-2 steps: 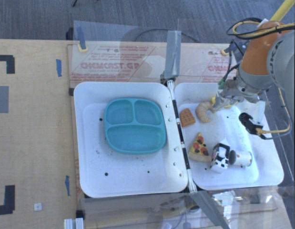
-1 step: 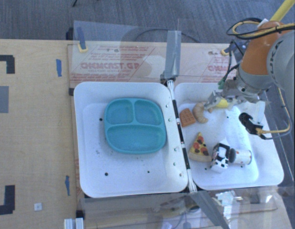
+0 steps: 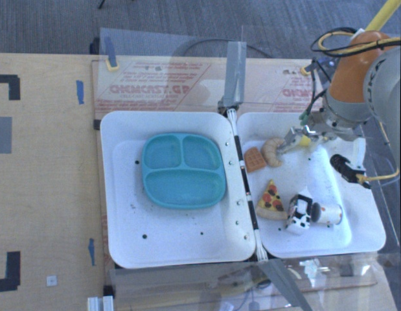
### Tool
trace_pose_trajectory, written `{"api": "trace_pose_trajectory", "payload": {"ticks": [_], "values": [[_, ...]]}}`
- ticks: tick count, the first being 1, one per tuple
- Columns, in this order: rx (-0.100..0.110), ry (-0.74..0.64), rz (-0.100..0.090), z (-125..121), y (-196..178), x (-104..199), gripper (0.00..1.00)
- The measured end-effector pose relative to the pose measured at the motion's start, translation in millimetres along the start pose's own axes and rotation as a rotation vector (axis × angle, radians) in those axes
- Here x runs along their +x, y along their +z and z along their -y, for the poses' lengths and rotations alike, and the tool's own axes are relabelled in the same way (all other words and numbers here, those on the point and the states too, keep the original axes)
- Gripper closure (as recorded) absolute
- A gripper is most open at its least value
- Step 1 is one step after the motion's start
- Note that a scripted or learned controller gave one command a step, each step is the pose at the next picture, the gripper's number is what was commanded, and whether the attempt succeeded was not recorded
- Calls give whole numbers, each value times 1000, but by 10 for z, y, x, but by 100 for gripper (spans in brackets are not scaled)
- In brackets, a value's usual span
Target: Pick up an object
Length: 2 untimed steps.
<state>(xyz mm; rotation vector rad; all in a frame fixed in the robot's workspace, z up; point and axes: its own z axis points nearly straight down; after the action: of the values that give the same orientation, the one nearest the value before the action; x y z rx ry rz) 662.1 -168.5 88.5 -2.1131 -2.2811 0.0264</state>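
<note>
The counter is pale plywood with black squared marks and short strips of blue tape, and grey carpet lies beyond its far edge. Two shallow white bins sit on it side by side, meeting at a hinged middle seam. Take the teal divided plate as the landmark: it lies flat in the middle of the left bin, whose floor is speckled with small dark dots.

Everything else is to the plate's right, across the seam, in the right bin. Nearest the plate is a waffle-patterned cracker, with a tan croissant-shaped toy touching its far side. Below them lies a toy pizza slice, and beside that a black-and-white cow figure against a white cup tipped on its side.

The gripper is low at the croissant's right edge; whether its fingers are apart or together cannot be told. Behind the bins stand clear panels and printed cardboard.
</note>
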Motion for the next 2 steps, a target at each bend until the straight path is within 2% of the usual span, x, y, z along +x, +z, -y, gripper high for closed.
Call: {"api": "trace_pose_trajectory", "payload": {"ticks": [1, 2], "values": [[-42, -76, 15, 776, 16, 90, 0], [-41, -134, 19, 126, 8, -136, 0]]}}
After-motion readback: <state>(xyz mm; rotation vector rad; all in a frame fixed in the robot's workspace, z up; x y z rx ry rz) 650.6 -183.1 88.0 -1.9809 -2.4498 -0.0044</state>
